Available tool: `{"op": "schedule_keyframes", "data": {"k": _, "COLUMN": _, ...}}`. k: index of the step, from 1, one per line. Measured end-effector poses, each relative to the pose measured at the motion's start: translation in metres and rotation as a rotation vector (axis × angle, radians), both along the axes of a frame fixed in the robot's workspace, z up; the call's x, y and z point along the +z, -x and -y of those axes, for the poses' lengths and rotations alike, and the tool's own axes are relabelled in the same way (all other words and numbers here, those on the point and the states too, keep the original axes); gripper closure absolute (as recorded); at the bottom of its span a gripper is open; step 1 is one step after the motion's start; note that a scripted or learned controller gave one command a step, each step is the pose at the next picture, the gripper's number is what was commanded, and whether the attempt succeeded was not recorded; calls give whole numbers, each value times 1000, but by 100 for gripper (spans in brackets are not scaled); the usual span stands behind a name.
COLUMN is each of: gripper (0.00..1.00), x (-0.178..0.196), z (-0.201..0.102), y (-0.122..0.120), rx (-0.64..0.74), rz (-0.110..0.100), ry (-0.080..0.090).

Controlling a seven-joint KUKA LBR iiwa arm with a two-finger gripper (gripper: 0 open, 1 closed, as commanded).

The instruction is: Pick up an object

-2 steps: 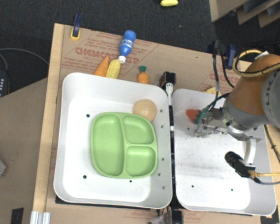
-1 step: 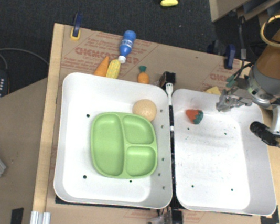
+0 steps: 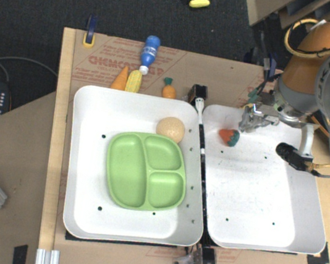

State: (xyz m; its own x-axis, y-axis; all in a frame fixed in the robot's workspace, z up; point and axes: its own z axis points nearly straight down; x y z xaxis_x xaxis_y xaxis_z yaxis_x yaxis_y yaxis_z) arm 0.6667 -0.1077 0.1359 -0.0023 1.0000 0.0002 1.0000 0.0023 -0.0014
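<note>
Gripper [image 3: 252, 121] hangs over the right bin [image 3: 266, 201]; whether it is spread or pinched I cannot tell. Just below and left of it lies a toy strawberry [image 3: 229, 136], apparently untouched.

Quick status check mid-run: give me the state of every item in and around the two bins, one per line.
gripper: above the right bin's far edge, nothing seen between its fingers
strawberry toy: lying loose in right bin, just beside the gripper
green divided plate: flat in left bin
beige ball: resting at the plate's far edge
bottle: lying on the bench
corn: lying outside the bins
</note>
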Motion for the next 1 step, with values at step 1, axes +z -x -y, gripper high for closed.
{"op": "schedule_keyframes", "data": {"k": 1, "gripper": 100, "x": 58, "z": 47, "y": 5, "rx": -5, "rz": 9, "ry": 4}}
